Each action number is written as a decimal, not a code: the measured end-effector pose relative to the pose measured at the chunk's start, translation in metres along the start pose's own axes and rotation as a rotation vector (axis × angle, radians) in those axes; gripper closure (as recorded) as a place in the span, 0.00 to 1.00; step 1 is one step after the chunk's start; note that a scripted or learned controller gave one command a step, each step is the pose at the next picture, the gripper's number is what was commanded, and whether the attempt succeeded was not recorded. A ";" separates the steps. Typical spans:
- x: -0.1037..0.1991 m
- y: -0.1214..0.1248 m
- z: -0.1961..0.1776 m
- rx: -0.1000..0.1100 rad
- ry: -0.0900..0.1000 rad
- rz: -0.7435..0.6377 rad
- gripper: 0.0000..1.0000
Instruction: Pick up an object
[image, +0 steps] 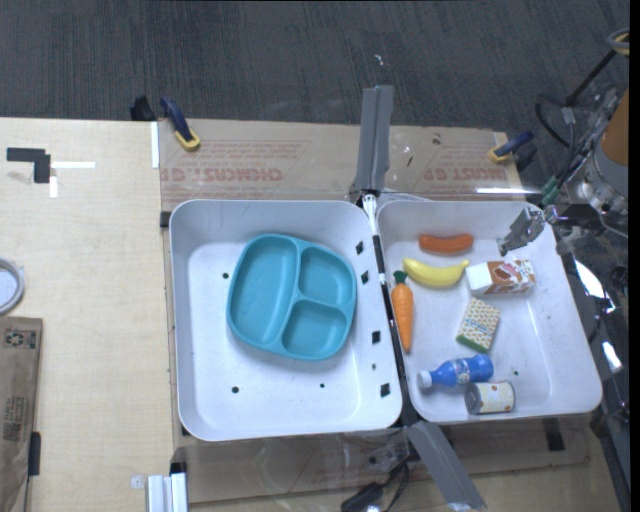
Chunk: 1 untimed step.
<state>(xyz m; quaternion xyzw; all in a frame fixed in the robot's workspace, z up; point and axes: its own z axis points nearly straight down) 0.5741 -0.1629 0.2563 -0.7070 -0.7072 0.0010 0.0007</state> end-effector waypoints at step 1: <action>-0.021 0.004 0.141 -0.024 -0.008 -0.062 0.00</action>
